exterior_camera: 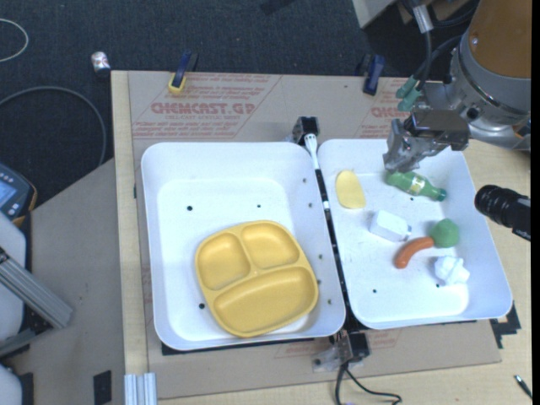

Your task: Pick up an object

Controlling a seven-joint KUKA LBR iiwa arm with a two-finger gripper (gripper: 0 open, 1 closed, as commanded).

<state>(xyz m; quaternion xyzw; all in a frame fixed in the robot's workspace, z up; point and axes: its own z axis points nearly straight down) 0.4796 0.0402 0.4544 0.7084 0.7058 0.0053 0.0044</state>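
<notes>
The claw (403,160) is hanging over the far part of the right bin (481,298), its tips just beside the near end of a small green bottle (416,183) that is lying on its side on the bin floor. Whether the claw is released or clenched cannot be told from this view, and nothing is showing between its tips, so no grasp is being claimed. The bottle is judged the likely target: it is appearing to be a light, stiff plastic toy with a smooth, rounded body, so it is likely to roll or slip out under an off-centre squeeze. The best hold is across the middle of the body, with the tips closing square to its long axis, not on the narrow neck. Other candidates are lying in the same bin: a yellow piece (350,189) near the left wall, a white block (389,225) near the centre, an orange sausage (411,251) touching a green ball (445,232), and a white lump (449,269) just beyond them. The ball is judged prone to rolling; the block is offering flat faces. A yellow tray (256,278) is resting in the left bin (160,192) on the counter (126,142).
</notes>
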